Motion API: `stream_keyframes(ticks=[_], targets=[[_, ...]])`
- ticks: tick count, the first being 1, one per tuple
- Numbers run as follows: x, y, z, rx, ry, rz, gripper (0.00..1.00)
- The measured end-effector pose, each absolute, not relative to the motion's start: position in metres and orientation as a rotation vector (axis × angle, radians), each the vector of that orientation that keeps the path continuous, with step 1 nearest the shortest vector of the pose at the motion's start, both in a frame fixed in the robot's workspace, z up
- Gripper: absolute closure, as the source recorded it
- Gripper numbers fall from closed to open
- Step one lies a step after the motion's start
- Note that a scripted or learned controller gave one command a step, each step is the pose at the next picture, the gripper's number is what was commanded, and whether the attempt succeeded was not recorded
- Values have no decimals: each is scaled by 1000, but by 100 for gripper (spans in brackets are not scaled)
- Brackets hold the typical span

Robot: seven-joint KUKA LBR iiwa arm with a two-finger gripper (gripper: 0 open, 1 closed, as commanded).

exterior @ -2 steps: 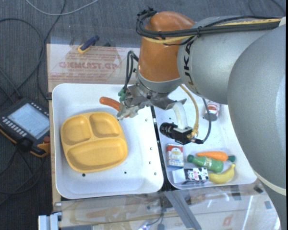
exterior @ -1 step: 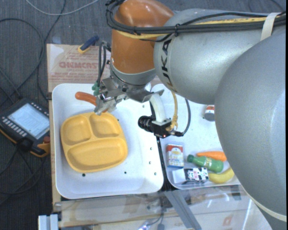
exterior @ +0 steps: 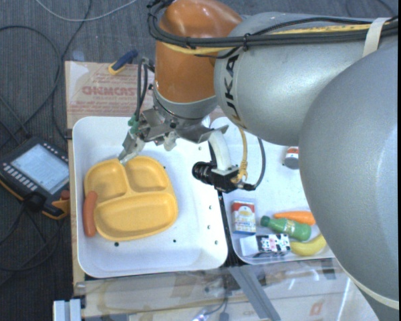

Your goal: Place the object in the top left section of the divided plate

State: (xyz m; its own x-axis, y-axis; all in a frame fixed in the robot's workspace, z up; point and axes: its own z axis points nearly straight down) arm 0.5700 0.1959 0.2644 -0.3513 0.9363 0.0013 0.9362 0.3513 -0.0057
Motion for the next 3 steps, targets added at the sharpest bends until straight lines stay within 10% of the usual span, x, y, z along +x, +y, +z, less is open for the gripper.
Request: stream_keyframes(ticks=[1,2,3], targets=[[496,198,130,-1490,-2758,7,0],[497,219,100,-1475,-2799,-25,0],[496,222,103,-1470,-2796,-26,100]])
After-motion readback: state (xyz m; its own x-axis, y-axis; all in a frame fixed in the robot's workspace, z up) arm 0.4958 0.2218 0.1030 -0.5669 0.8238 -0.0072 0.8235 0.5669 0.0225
